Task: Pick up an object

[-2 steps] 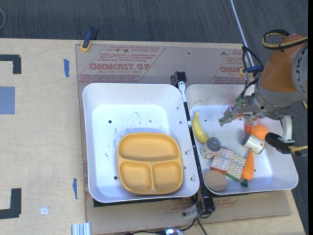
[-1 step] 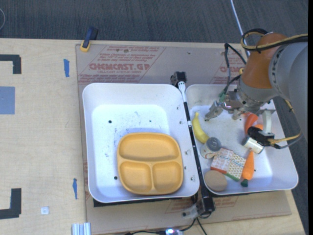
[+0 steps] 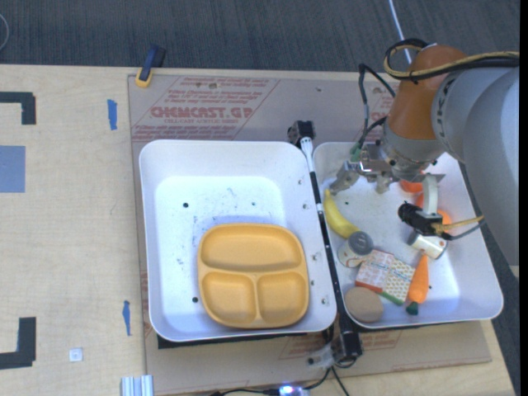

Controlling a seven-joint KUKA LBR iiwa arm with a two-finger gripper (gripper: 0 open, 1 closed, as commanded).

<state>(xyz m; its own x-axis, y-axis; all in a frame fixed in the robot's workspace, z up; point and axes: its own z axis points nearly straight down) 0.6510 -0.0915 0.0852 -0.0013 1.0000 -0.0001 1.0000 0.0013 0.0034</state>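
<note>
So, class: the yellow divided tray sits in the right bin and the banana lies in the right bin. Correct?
Not quite. The camera view shows the yellow divided tray in the left bin, not the right. The banana does lie in the right bin.

Both bins (image 3: 157, 188) are white. A yellow-orange divided tray (image 3: 252, 272) sits in one; the other holds a yellow banana (image 3: 337, 214), an orange carrot (image 3: 419, 280) and a red-patterned packet (image 3: 384, 275).
</note>
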